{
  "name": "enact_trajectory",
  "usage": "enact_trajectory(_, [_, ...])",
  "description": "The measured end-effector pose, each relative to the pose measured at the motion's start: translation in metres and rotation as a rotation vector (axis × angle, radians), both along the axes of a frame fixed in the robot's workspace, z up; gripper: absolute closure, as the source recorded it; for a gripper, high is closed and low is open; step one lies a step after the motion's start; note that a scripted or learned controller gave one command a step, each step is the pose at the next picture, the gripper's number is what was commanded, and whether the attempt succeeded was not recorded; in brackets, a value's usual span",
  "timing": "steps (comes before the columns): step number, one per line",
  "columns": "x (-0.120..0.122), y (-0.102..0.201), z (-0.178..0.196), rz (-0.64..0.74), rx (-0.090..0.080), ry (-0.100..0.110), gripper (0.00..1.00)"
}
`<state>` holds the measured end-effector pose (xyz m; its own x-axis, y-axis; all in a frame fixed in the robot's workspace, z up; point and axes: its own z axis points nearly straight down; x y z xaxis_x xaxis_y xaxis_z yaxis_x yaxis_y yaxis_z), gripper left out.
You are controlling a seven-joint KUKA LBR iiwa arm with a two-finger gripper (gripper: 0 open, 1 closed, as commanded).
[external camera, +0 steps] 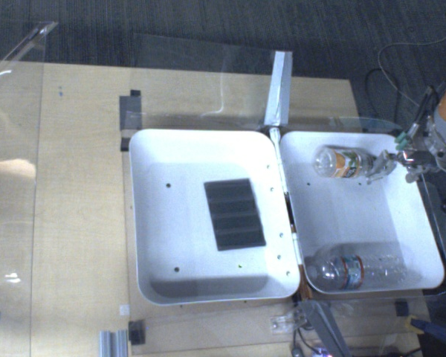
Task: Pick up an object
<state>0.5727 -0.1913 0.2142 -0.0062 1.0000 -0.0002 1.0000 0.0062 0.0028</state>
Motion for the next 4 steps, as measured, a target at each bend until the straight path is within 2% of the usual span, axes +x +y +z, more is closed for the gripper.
enact_trajectory(1, [-0.004, -0.013, 0.007, -0.106, -0.001, -0.002, 0.00])
enact_trajectory(2, [-0.006, 0.030, 0.005, -0.307, 0.001, 0.001, 0.00])
enact_trajectory(3, [0.048, 0.054, -0.110, -0.212, 0.001, -0.002, 0.00])
enact_trajectory(4, [0.076, 0.038, -0.116, 0.099, 0.007, 0.091, 0.00])
